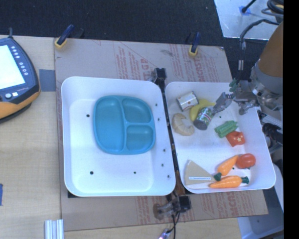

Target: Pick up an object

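I can make out red printing on the cardboard sheet (139,59) under my bins: repeated lines running slantwise along its top strip and again along the bottom edge, but the letters are too small and blurred for me to read. The wedge-shaped card (197,173) in my right bin (266,156) carries a faint line of print, also unreadable. The tablet (7,71) at far left shows a washed-out white screen with nothing legible on it.
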`<state>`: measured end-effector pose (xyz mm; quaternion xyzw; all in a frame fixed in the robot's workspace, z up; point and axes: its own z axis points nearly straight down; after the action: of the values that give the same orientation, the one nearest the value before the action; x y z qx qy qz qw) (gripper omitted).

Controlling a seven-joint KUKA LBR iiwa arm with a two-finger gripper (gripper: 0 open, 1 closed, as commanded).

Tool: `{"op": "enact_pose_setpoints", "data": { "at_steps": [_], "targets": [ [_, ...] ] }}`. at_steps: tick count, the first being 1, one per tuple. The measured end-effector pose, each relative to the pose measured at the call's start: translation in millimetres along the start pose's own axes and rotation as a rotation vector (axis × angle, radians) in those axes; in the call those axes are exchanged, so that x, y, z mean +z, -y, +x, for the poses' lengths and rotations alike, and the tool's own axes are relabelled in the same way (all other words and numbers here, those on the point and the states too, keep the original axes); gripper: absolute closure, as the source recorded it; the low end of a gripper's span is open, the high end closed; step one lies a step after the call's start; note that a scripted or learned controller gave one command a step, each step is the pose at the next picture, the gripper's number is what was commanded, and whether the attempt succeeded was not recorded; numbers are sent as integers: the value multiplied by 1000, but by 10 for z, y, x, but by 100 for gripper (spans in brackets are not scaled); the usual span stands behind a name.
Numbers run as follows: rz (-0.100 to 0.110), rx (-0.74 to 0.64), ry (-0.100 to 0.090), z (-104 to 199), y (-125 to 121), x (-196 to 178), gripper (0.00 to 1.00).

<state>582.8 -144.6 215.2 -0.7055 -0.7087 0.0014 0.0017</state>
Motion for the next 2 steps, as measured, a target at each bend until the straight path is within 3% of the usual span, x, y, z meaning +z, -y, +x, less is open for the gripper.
{"op": "enact_pose_setpoints", "data": {
  "at_steps": [1,2],
  "targets": [
    [0,0,0,-674,53,1240,0],
    [0,-3,3,-689,49,1126,100]
  ]
}}
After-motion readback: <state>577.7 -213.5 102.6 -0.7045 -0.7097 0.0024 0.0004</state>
